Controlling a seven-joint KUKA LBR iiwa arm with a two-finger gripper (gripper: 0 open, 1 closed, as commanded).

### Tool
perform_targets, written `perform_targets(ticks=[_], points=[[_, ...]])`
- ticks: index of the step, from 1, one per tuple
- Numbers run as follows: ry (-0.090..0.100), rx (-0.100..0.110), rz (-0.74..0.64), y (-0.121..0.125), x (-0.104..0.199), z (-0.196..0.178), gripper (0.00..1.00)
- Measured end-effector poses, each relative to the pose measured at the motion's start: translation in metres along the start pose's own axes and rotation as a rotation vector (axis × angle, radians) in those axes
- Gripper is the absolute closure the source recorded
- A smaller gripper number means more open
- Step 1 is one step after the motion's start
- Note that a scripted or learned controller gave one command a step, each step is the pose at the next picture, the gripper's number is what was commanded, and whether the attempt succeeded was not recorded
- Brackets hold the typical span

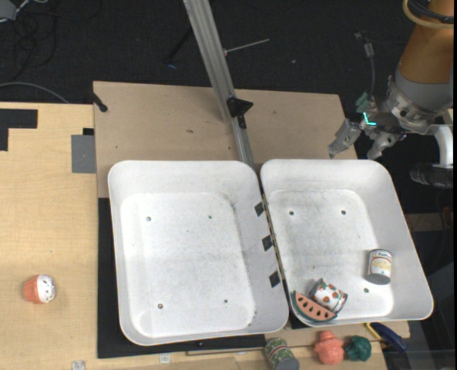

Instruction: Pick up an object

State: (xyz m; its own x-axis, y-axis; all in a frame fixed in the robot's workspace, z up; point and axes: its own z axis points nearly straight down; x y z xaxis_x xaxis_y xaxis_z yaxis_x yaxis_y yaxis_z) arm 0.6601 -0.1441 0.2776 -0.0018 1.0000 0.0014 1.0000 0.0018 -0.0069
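Camera view: gripper (361, 139) hung above the far rim of the right bin (401, 206), fingers (344, 139) spread apart, nothing between them. Inside the right bin: small can (379, 266) upright near the right wall; watermelon slice (316, 309) at the near rim, with a white-and-red toy (329, 294) touching it. Just outside the near rim of that bin: pink toy (328, 348), teal toy (357, 348), dark can (279, 354). Orange ball (39, 289) lay well left of the left bin (124, 230).
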Motion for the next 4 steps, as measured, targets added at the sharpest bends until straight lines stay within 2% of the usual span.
perform_targets(ticks=[1,2,4], points=[[-0.002,-0.004,-0.003,0.001,0.0,-0.003,0.0],[-0.001,-0.001,-0.004,0.004,0.003,0.041,0.0],[0.0,0.001,0.0,0.007,0.019,0.154,0.0]])
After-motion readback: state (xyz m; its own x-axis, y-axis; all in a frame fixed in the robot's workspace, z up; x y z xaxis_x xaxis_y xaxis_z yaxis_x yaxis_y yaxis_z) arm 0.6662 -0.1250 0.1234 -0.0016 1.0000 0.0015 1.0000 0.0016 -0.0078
